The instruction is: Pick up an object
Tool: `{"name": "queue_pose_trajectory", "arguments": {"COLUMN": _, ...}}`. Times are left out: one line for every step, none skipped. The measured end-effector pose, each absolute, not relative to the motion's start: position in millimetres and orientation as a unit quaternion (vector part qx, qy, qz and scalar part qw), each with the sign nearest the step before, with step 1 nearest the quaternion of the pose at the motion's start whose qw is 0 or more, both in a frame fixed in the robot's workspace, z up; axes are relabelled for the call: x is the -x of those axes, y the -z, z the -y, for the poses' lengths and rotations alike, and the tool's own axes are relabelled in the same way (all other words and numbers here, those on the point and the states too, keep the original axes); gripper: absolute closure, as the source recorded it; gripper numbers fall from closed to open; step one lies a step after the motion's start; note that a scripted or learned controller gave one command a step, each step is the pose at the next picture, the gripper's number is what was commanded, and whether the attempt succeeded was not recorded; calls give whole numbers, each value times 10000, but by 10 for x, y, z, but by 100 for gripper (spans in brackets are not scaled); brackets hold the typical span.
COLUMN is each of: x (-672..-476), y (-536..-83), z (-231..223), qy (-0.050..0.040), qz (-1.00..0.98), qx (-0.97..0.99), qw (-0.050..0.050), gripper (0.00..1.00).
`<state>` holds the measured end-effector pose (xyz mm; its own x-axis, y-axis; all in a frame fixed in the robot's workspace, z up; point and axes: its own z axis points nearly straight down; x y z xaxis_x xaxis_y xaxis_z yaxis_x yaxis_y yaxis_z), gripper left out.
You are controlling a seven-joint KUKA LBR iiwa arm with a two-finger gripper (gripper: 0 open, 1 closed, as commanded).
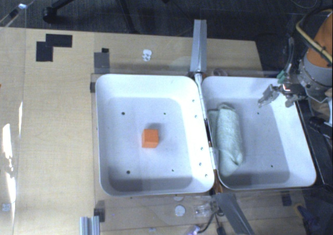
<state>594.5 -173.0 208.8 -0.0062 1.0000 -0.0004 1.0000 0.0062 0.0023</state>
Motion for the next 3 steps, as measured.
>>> {"name": "queue_pose_trajectory", "arguments": {"x": -6012, "y": -971, "z": 2020, "qy": -22, "qz": -7037, "qx": -7104, "qw": 33, "gripper": 0}}
{"name": "queue_pose_trajectory", "arguments": {"x": -6032, "y": -1089, "z": 2012, "qy": -37, "qz": -7050, "qx": -7092, "qw": 55, "gripper": 100}}
{"name": "queue_pose_trajectory", "arguments": {"x": -6183, "y": -1958, "z": 1435, "qy": -15, "qz": -6394, "qx": -7688, "qw": 20, "gripper": 100}}
